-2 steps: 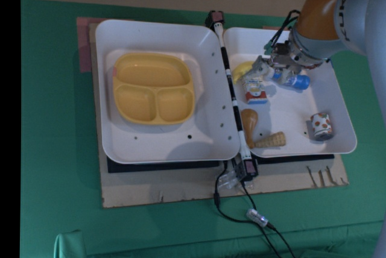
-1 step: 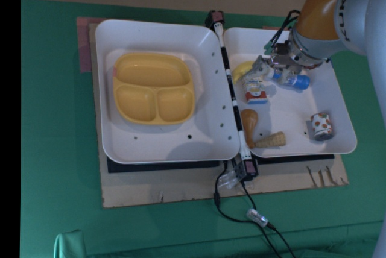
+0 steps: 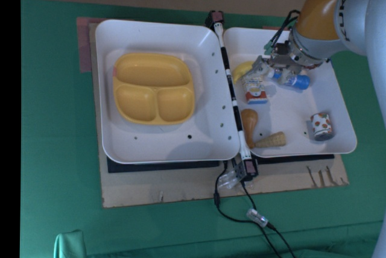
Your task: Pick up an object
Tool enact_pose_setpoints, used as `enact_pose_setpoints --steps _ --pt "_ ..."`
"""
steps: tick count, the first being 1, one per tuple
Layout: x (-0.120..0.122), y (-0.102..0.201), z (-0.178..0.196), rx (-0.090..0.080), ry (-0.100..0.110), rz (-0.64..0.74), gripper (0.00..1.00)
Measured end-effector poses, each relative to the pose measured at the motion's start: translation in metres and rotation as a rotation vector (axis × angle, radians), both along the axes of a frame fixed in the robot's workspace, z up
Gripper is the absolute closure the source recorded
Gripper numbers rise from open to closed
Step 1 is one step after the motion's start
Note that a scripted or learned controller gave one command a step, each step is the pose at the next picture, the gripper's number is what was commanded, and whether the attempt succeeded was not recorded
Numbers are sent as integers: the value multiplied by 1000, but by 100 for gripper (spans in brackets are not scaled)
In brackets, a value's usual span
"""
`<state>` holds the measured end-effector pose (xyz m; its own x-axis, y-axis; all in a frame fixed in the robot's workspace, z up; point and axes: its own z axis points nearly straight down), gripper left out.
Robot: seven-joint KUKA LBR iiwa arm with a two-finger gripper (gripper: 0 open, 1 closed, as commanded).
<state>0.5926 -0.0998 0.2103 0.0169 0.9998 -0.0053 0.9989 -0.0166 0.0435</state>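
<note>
**Robot hand hovers low over crowded bin**

The grey arm's hand (image 3: 260,73) hangs over the right bin (image 3: 338,106), its fingers spread apart with nothing between them. Directly beneath it stands a small red-and-white carton (image 3: 256,94); a yellow banana (image 3: 242,70) lies just beside the hand, away from the arm, and a blue can (image 3: 295,80) sits close on the arm's side. Nearer the camera rest a brown drumstick (image 3: 249,121), an ice-cream cone (image 3: 270,141) and a spotted can (image 3: 321,126). The left bin (image 3: 120,142), well apart from the hand, holds a yellow divided plate (image 3: 154,88).
</note>
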Motion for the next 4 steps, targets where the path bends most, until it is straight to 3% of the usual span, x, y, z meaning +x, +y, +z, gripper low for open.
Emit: enact_pose_setpoints --steps 1,2,3,4 --pt "2 -3 15 -3 -13 -7 100" --pt "2 -3 15 -3 -12 -7 0" --pt "-3 -8 -15 5 10 11 0" --pt "0 -11 1 0 -6 4 100"
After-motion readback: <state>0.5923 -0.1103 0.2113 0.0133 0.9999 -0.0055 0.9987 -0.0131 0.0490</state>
